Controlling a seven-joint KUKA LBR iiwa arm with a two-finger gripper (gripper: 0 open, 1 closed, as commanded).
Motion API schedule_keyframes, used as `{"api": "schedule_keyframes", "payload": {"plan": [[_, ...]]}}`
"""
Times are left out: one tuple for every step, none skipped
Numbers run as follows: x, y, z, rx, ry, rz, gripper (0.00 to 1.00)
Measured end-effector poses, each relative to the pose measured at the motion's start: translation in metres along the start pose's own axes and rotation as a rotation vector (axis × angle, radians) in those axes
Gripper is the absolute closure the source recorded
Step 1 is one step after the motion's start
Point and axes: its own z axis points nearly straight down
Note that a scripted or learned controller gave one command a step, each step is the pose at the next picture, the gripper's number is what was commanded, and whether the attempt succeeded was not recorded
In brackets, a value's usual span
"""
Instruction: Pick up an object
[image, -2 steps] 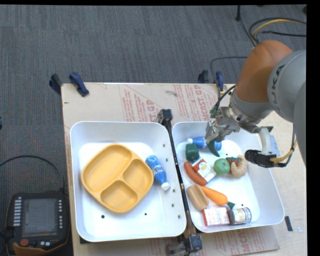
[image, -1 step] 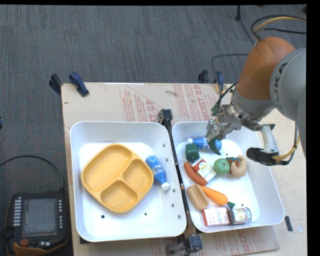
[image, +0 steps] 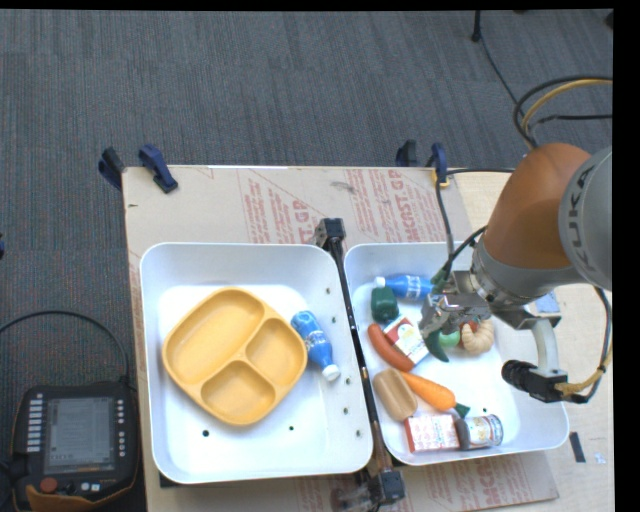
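Note:
My gripper (image: 447, 322) hangs over the middle of the right bin (image: 530, 425), among several toy food items. Just under it lie a small red-and-white carton (image: 405, 338), a green and yellow piece (image: 444, 338) and a beige knobbly piece (image: 477, 338). Nothing shows plainly between the fingers. Farther out in that bin are a blue bottle (image: 407, 287), a dark green cup (image: 384, 303), a red sausage (image: 387, 348), a bread roll (image: 394, 393), a carrot (image: 432, 391), a red carton (image: 431, 433) and a small jar (image: 481, 431).
The left bin (image: 160, 270) holds a yellow divided plate (image: 234, 355) and a blue bottle (image: 315, 344) lying beside it. A black clamp (image: 332, 233) stands between the bins at the back. A black part of the arm (image: 535, 379) overhangs the right bin's right side.

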Motion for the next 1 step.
{"api": "schedule_keyframes", "payload": {"plan": [[-0.0001, 0.0005, -0.0096, 0.001, 0.001, 0.001, 1.00]]}}
